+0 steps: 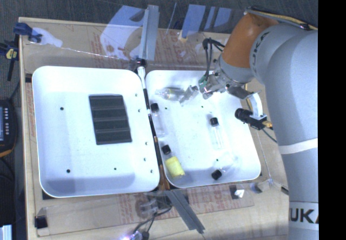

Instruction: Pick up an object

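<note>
Left bin holds a dark ribbed block. Right bin holds a yellow piece near its front left corner, small black bits, and a clear object at the back. The tool sits just right of that clear object; its grip state cannot be told.

A brown bench carries two shallow white bins side by side, the left bin and the right bin.
</note>
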Robot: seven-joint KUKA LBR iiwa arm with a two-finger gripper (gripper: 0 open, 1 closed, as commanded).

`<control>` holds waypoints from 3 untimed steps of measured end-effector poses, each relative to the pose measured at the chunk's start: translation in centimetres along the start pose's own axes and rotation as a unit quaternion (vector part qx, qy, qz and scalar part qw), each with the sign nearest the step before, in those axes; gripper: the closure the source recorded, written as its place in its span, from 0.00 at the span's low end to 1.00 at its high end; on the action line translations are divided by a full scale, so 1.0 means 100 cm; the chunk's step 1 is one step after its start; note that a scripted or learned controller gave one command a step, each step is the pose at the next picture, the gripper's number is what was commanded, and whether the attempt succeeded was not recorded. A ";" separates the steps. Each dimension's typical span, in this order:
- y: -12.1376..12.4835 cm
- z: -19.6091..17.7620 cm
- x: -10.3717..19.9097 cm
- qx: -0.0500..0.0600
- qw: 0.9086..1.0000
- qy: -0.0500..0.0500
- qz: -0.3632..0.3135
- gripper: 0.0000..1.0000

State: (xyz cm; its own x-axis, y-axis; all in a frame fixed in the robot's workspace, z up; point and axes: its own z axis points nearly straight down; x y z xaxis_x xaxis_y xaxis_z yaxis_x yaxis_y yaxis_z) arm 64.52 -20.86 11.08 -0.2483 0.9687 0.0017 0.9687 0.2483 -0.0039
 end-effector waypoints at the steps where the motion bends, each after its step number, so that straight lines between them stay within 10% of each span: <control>1: 0.013 0.019 -0.002 -0.003 0.999 -0.002 -0.032 0.00; 3: 0.029 0.019 0.066 -0.001 0.998 -0.003 -0.056 0.00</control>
State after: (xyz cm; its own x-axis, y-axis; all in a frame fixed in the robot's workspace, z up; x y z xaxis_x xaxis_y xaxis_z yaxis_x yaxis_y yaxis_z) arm 65.69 -13.77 9.21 -0.3544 0.9351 -0.0046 0.9351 0.3544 -0.0016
